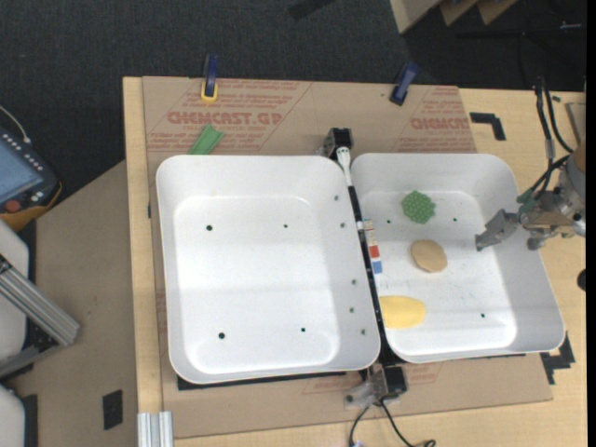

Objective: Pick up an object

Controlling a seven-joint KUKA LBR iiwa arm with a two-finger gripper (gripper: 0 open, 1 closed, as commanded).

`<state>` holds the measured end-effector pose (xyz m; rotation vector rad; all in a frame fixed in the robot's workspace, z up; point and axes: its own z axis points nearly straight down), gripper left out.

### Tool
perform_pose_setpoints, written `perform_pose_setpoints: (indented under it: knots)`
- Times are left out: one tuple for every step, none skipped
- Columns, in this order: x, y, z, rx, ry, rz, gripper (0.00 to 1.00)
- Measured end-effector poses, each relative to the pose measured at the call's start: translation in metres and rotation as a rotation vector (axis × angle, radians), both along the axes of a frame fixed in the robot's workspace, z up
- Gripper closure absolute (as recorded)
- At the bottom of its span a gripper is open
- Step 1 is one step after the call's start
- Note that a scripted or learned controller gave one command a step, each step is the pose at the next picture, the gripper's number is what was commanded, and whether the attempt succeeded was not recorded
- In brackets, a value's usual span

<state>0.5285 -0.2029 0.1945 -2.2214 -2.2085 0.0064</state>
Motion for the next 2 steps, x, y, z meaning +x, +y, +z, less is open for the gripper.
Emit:
perform_pose_setpoints:
  knots:
    - [0.006, 0.000, 0.012, -0.006, -0.013, 0.005, 1.00]
    - [-0.050, -0.002, 0.003, -0.001, -0.004, 0.003, 1.00]
